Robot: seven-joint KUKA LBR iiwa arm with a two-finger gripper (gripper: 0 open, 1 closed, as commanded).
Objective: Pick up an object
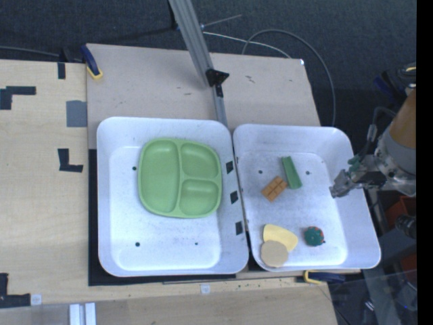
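I am looking at a robotics lab, not a home or shop. Two shallow white bins (115, 249) sit side by side on a plywood bench (40, 181) marked with strips of dark tape (64, 160). An aluminium rail (193, 29) slants in from above, loose cables (298, 42) trail over dark carpet (81, 9), and clamps (91, 63) grip the board's edge. The grey arm (399, 147) reaches in from the right.

No legible text, labels, brands or numbers anywhere. Black tape marks (20, 95) on the wooden bench left of the left bin (108, 181) form shapes, not letters.
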